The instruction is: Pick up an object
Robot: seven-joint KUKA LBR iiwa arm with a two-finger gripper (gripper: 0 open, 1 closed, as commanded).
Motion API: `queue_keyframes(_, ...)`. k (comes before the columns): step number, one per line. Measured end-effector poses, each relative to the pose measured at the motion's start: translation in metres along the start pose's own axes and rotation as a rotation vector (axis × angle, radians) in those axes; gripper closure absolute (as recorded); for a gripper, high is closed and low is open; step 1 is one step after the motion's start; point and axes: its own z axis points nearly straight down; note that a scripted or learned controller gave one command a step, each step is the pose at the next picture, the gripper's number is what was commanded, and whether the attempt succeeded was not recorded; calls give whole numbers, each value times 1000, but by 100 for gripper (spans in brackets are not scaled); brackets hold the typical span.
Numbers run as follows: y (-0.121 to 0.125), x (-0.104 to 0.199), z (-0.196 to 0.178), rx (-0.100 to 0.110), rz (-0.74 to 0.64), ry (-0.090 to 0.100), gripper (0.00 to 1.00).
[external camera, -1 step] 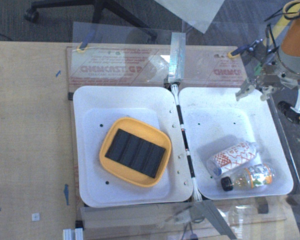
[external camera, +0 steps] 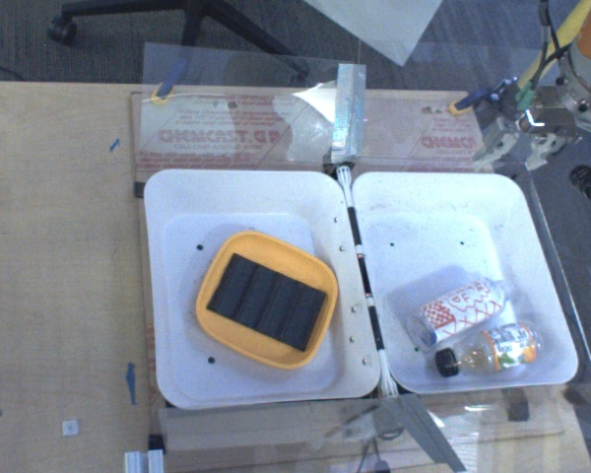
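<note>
Objects to pick: three things lay across the two bins, none of them between the gripper's fingers.
Yellow tray [external camera: 266,299]: sat tilted in the middle of the left bin [external camera: 177,205], with a dark ribbed pad [external camera: 269,303] lying inside it.
Red-and-white packet [external camera: 460,308]: lay on its side in the right bin [external camera: 424,215], toward the near right corner, slanting up to the right.
Small bottle [external camera: 488,351]: lay on its side just in front of the packet, touching or nearly touching it, with its black cap [external camera: 445,363] pointing left and a coloured label around its clear body.
Gripper [external camera: 520,138]: hung at the upper right, above the far right corner of the right bin and well apart from the objects; it carried nothing, but how far its fingers stood apart could not be told.
Arm: only its lower end came in from the right edge, with cables beside it.
Bins: stood side by side on the wooden bench [external camera: 49,264], meeting along a central seam.
Clear sheet [external camera: 276,126]: lay taped behind the bins with faint red lettering.
Floor: an office chair base [external camera: 207,8] stood beyond the bench.
</note>
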Motion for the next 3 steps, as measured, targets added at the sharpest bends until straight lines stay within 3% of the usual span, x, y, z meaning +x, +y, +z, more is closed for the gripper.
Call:
queue_keyframes(1, -118, 4, 167, 2, -2, 2, 0)
queue_keyframes(2, -138, 52, 210, -10, -171, 0, 0)
queue_keyframes(3, -161, -2, 166, -7, -271, -3, 0)
